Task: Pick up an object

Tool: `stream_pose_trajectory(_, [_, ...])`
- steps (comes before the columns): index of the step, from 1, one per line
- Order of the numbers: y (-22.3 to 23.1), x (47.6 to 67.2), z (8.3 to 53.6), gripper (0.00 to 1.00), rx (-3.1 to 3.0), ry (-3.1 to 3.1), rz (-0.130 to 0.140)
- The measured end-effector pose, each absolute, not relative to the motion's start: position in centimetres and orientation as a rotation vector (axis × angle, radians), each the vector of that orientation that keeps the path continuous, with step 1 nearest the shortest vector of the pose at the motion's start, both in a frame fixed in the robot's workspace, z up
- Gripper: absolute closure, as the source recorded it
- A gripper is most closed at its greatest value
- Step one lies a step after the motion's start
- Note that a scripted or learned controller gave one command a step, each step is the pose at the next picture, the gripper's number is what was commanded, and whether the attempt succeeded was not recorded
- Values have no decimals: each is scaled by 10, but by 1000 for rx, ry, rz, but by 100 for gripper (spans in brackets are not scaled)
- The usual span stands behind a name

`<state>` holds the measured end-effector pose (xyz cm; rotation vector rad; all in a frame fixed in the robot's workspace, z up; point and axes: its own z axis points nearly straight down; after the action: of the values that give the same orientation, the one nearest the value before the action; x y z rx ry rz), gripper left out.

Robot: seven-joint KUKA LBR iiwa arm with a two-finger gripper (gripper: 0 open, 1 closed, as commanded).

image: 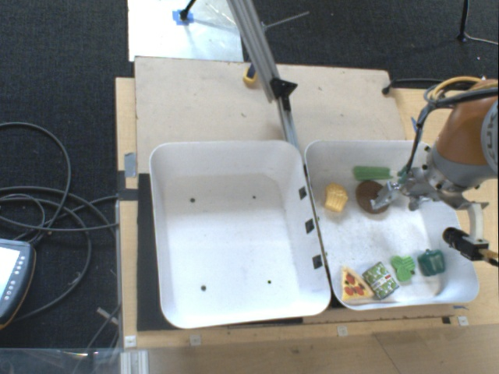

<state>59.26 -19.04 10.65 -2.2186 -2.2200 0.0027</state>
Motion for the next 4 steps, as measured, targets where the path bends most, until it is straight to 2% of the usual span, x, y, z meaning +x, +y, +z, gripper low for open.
stream_pose_trajectory(1, [-191,595,121,100,-2223,-2226,-4])
stream_pose_trajectory(3, [-195,614,238,100,-2222,-2234,-7])
stream_pose_trajectory(4, [-195,616,276,100,-2220,-2232,-5])
